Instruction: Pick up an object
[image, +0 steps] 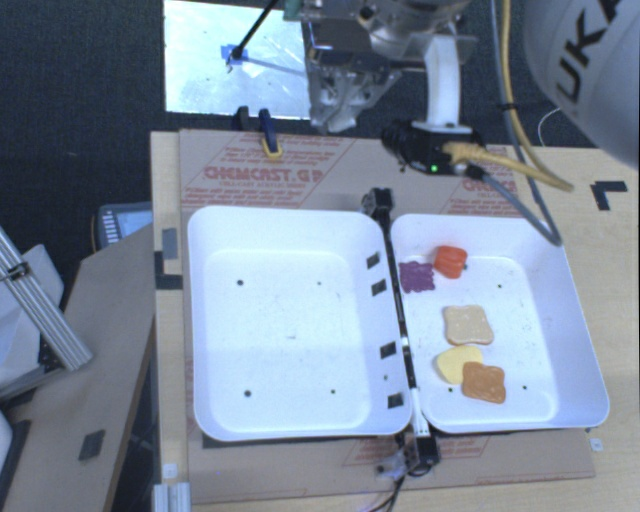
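In the right bin (575, 330) lie five small flat pieces, all in its left half; an orange-red piece (450, 260) is farthest back, and a purple piece (417, 276) lies just beside it, close to the wall between the bins. Toward the front comes a tan piece shaped like toast (467, 325); then a yellow piece (456, 363) and an orange-brown piece (484, 382), which touch or overlap each other (I cannot tell which one is on top). The left bin (215, 300) stands next to the right one; black clips (380, 288) sit along the shared edge. Both bins rest on a brown sheet with red print (262, 172) on the bench (110, 300). The hand (338, 100) hangs high behind the bins, over the back edge of the bench, well apart from all five pieces; nothing stands between it and them; whether it is open or closed cannot be told. A yellow cable (510, 165) and a grey cable (520, 205) run across the back right corner.
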